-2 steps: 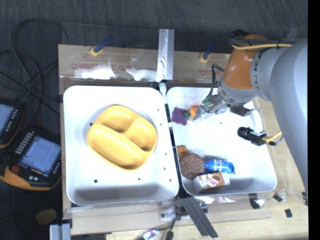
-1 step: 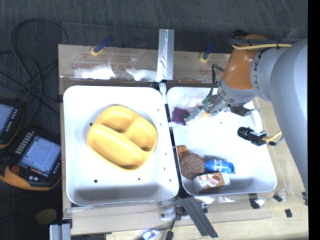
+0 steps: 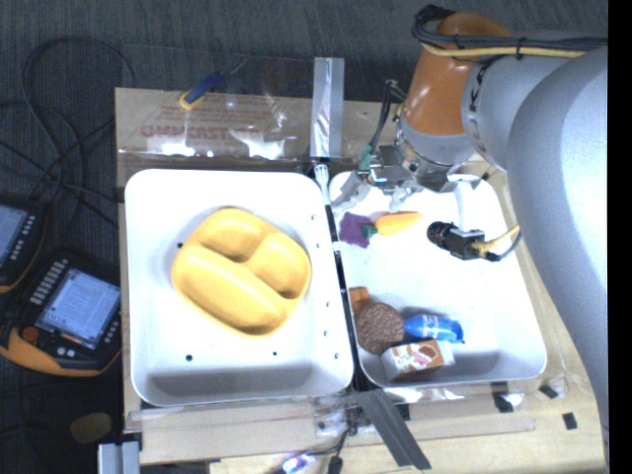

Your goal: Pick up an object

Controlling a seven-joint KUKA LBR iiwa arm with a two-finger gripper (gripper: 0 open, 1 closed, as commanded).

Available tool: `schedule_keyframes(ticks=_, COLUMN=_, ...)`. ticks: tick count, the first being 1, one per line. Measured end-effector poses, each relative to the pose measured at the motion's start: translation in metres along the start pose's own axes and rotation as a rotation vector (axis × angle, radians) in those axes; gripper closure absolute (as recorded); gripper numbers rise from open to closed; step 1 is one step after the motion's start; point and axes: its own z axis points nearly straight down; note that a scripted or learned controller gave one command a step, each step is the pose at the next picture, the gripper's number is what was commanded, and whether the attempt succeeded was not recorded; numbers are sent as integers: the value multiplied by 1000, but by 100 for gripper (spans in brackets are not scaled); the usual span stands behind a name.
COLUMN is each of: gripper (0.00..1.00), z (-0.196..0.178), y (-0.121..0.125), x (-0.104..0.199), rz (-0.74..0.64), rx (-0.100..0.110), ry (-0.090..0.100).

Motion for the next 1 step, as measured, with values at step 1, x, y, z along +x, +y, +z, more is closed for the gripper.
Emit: schedule_keyframes(ticks=1, gripper=0, z=0, y=17, x=-64, rz=-138, rx=-1, ry=-3)
